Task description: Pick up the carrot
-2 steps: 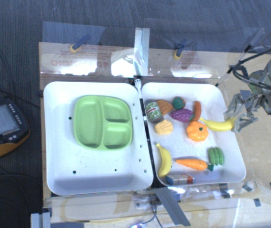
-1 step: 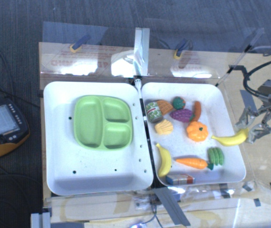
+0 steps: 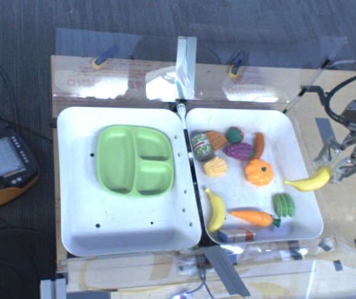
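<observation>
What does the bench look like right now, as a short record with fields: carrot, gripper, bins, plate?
carrot: carrot lies flat near the front of the right bin, among other toy foods
gripper: gripper outside the right bin's right rim, beside a banana that overhangs the rim
left bin: left bin holds a green divided plate

Robot at frame's right edge, mostly cut off. Tool (image 3: 343,161): bare grey metal, thin silvery linkage bars, open-frame build. Dark grey block above it at the edge. Black cable loops from the wrist area, curving left then back.
</observation>
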Robot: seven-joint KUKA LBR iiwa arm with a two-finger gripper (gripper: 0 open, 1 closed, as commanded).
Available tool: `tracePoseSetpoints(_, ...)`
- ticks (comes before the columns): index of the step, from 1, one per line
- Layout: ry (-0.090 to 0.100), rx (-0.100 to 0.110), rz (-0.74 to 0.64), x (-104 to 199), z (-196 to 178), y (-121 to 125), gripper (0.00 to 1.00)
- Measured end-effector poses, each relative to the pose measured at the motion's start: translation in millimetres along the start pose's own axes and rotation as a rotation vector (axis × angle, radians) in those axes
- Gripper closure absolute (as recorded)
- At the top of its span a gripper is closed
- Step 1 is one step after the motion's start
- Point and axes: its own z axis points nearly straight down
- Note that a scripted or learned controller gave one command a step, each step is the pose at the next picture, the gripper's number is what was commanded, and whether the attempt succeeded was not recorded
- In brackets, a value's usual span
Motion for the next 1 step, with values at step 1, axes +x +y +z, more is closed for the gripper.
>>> tracePoseSetpoints(1,0.0,-0.001,-0.162,-6.4,1.5,-4.8,1.0)
